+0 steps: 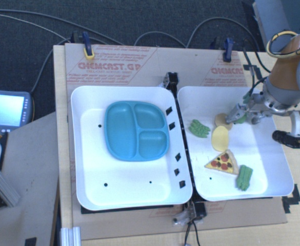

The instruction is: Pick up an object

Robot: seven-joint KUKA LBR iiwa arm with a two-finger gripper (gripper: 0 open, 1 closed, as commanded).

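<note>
The gripper [234, 118] is seen low in the right bin [273, 160], near that bin's back half. Whether it is apart or together cannot be told at this resolution. Just beside its tip, touching or nearly so, one small tan round piece [221, 119] is noted; nothing is seen held.

All places below are given relative to the right bin. Inside it, five toy food items are counted: the tan round piece near the back; one yellow oval piece [220, 138] at the middle, just in front of the tan one; one pizza slice [223, 163] toward the front, just in front of the yellow piece; one green leafy piece [199, 128] by the left wall; one green piece [243, 177] near the front, just right of the pizza slice.

Just left of the right bin, touching along the shared edge, one left bin [88, 183] is recorded, holding one blue divided tray [137, 130] with three compartments. Both bins are borne by one surface [139, 60] covered in printed cardboard. Two clamps [87, 47] are counted at the back edge behind the bins.
</note>
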